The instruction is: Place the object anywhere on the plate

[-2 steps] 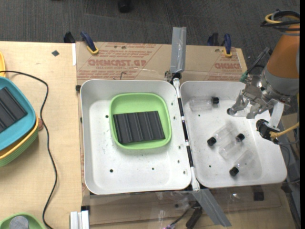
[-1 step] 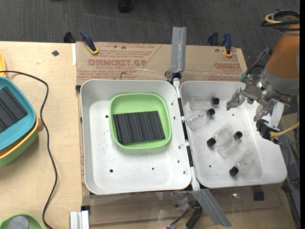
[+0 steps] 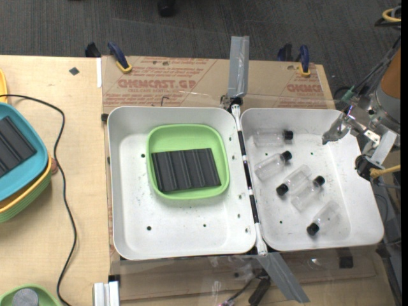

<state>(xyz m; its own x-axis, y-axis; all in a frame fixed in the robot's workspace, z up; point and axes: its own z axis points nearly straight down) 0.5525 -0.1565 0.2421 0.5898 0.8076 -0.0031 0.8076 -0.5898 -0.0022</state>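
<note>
— Five small clear vials with black caps lie loose on their sides in the right bin; which one would you go for?

— Probably the one nearest my pincer, the vial by the far wall. They look light, stiff and slick, like thin plastic or glass, so I judge they could roll or squirt out of a pinch.

— So where do you take hold?

— Across the middle of the barrel, square to its long axis. The black cap looks easier to see than the clear body, which almost vanishes against the white floor.

— What is your pincer doing now?

— It hovers over the right bin's far right corner with nothing between its tips; whether it is spread or closed I cannot tell.

— And the target?

— The green plate in the left bin, squarish with rounded corners and a raised rim, carrying a dark ribbed mat
</note>
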